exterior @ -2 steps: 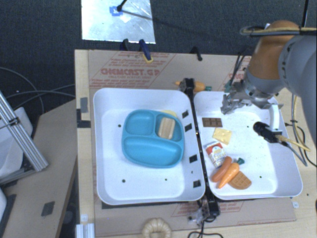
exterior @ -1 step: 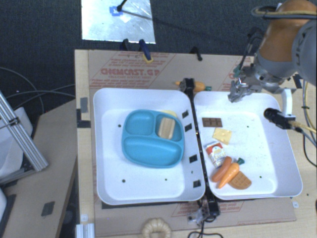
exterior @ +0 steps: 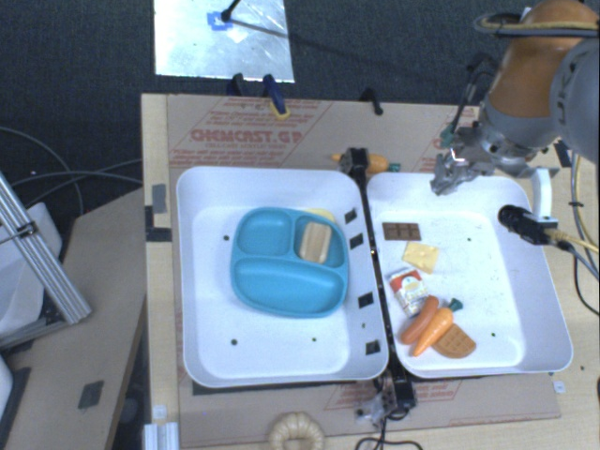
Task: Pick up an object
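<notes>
My gripper (exterior: 448,178) hangs over the far edge of the right bin (exterior: 525,279), pointing down and left. Nothing shows between its tips. The right bin holds a brown chocolate bar (exterior: 401,232), a yellow cheese wedge (exterior: 421,256), a small red and white packet (exterior: 409,291), a pair of orange carrots (exterior: 427,324) and a brown cracker (exterior: 456,343). All of these lie nearer the camera than the gripper, toward the bin's left side. In the left bin (exterior: 211,345) a blue divided plate (exterior: 286,262) carries a tan bread piece (exterior: 314,243).
A black divider (exterior: 373,270) runs between the two bins. A yellow object (exterior: 375,164) sits just behind the bins near the divider. A black cylinder (exterior: 521,221) on the arm juts over the right bin's far right part. A silver sheet (exterior: 225,26) lies at the back.
</notes>
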`<control>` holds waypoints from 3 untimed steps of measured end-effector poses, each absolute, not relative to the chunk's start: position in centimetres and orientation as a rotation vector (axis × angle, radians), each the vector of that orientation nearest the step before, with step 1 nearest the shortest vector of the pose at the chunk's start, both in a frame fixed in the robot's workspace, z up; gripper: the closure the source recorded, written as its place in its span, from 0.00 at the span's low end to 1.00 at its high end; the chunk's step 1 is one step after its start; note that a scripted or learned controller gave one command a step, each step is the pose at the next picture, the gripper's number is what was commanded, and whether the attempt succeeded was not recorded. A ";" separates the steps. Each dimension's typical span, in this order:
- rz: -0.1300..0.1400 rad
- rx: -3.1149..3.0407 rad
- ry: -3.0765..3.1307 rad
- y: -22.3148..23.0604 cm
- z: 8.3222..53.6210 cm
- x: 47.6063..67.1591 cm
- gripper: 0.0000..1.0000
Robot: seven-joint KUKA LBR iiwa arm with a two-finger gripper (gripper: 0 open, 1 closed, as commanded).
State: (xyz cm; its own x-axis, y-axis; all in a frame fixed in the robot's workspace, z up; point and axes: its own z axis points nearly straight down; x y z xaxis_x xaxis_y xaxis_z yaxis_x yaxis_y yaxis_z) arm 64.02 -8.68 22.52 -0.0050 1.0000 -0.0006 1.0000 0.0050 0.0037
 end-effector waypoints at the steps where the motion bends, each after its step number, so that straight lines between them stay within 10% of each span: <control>1: 0.001 2.214 2.232 -4.5 21.5 61.2 1.00; 3: 0.001 2.213 2.233 4.0 21.7 57.2 1.00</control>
State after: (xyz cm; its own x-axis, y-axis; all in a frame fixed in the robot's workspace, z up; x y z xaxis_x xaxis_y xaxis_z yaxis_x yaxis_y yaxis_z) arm 57.22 4.01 21.67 -0.0086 1.0000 0.0021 1.0000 0.0086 -0.0011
